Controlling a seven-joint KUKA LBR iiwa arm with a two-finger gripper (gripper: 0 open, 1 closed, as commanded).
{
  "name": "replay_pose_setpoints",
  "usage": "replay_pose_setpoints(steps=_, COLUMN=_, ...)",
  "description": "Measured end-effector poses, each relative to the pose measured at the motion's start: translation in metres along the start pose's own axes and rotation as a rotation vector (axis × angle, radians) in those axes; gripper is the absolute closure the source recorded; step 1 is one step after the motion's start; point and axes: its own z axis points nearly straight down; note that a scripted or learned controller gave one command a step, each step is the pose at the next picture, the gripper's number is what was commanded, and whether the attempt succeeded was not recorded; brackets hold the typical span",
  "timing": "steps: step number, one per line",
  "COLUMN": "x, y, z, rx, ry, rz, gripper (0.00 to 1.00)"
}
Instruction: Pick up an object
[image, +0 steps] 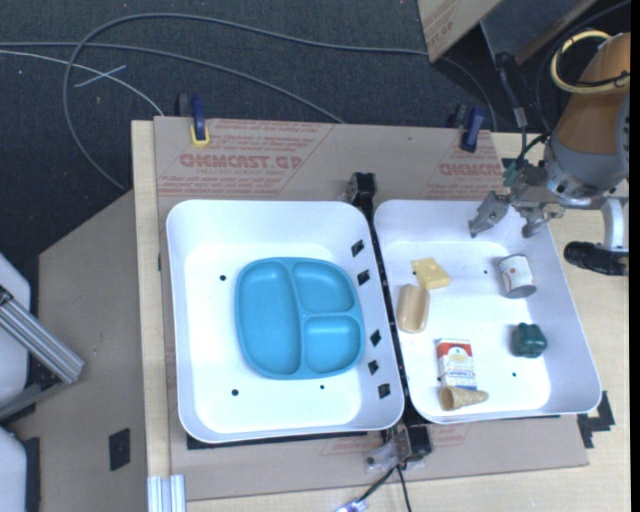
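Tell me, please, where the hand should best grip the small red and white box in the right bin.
Probably across the two long sides of the red and white box, from straight above. It lies flat, its long sides are free, and a tan piece touches its near end.

The gripper (510, 215) hangs over the far edge of the right bin (575, 330). Just nearer than it lies the can (515, 275), and nearer again the pepper (528, 340). Left of the gripper sit the cheese wedge (431, 272) and bread roll (413, 307); the carton (456, 363) and cone (462, 397) lie nearest the front. Far left, the divided plate (298, 316) rests in the left bin (200, 300).
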Motion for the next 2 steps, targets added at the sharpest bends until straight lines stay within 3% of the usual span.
replay_pose_setpoints(steps=1, x=0.002, y=0.004, z=0.062, rx=0.000, ry=0.001, rz=-0.002, gripper=0.00)
replay_pose_setpoints(steps=2, x=0.002, y=0.006, z=0.046, rx=-0.007, ry=-0.001, rz=-0.003, gripper=1.00)
